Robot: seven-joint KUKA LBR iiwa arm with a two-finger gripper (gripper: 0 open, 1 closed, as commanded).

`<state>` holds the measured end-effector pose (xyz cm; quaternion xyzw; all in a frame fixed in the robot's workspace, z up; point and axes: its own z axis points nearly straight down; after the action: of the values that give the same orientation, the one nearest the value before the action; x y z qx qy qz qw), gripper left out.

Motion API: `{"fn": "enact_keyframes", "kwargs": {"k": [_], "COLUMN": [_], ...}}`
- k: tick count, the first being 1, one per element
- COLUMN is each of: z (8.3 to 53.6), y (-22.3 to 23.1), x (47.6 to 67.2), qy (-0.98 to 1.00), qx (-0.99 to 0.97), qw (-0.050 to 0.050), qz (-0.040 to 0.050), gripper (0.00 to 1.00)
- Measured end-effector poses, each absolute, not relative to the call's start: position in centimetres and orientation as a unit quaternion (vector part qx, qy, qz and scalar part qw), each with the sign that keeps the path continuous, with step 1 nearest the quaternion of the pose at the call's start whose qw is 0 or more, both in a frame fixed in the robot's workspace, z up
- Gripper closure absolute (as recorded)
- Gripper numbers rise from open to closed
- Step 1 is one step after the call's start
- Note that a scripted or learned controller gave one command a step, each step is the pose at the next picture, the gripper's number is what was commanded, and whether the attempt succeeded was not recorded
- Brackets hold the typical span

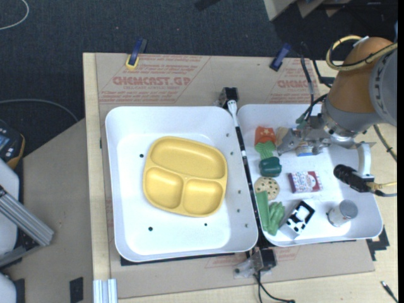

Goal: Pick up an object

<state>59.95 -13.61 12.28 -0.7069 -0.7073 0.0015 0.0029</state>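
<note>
Your end effector (pixel 302 141) hovers low in the right bin (pixel 372 223), grip state unclear, so center it over the green cup (pixel 271 166) before closing.

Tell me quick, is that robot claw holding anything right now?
Gripper: low over the right bin, near the orange packet; open or closed cannot be told, nothing visibly held.

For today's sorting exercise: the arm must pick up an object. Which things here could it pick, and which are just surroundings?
Could be picked, right bin:
green cup
cookie
red packet
grey cylinder
black-and-white block

Surroundings:
yellow divided tray
left bin
blue clamps
</note>
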Motion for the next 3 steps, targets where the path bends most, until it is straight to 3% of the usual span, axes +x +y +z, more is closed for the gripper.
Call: {"fn": "enact_keyframes", "kwargs": {"k": [1,2,3], "z": [8.2,9.6,15.7], "y": [-13.5,-13.6,-14.2], "x": [59.9,60.0,60.7], "qy": [-0.707,-0.707,-0.707], "qx": [-0.707,-0.708,-0.707], "qw": [0.003,0.0,-0.004], "qz": [0.0014,-0.0003,-0.0021], "gripper": [0.0,1.0,1.0]}}
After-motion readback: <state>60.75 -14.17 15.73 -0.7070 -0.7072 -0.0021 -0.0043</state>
